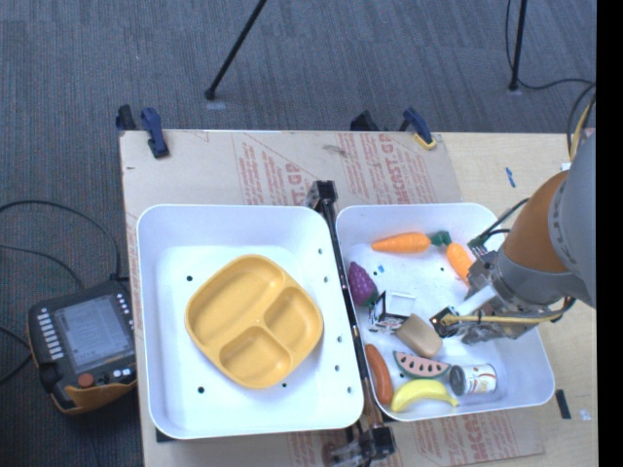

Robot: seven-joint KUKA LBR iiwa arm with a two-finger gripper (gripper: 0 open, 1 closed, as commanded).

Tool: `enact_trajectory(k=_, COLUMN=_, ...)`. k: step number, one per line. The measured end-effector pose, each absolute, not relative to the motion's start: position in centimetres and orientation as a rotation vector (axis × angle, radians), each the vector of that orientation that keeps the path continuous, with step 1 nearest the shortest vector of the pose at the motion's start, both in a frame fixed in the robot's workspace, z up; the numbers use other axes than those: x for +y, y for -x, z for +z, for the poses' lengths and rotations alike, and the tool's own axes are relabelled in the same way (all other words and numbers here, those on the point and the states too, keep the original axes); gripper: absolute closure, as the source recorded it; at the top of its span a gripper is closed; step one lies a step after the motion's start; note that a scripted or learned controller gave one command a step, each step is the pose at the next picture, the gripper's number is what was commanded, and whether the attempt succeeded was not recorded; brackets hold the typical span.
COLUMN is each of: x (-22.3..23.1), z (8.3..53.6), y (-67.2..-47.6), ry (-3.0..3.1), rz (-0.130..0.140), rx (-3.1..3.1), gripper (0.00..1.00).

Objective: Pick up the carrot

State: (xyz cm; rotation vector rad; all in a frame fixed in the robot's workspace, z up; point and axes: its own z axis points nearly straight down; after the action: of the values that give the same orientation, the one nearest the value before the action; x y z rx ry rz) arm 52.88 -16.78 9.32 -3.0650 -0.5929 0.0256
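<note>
The pincer (475, 329) hangs low over the right bin (531, 363), close to its right wall. Whether it is open or closed, or has hold of anything, cannot be told. Just to its left in the view lies a tan block (419, 336), and just in front of it a tin can (473, 378) on its side. A little further off, front-left, are a watermelon slice (421, 365) and a banana (425, 393). The carrot (401, 244) lies apart from the pincer, behind and to its left, near the bin's far wall. Farthest left, the yellow plate (255, 319) sits in the left bin (161, 261).
</note>
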Motion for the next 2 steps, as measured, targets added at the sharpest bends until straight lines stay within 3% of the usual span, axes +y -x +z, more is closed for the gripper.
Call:
enact_trajectory(k=1, x=-14.7, z=19.4, y=-56.5, ry=3.118, rz=0.010, rx=-0.325, gripper=1.00)
enact_trajectory(k=2, x=-8.9, z=18.5, y=-53.9, ry=3.113, rz=0.018, rx=-0.333, gripper=1.00)
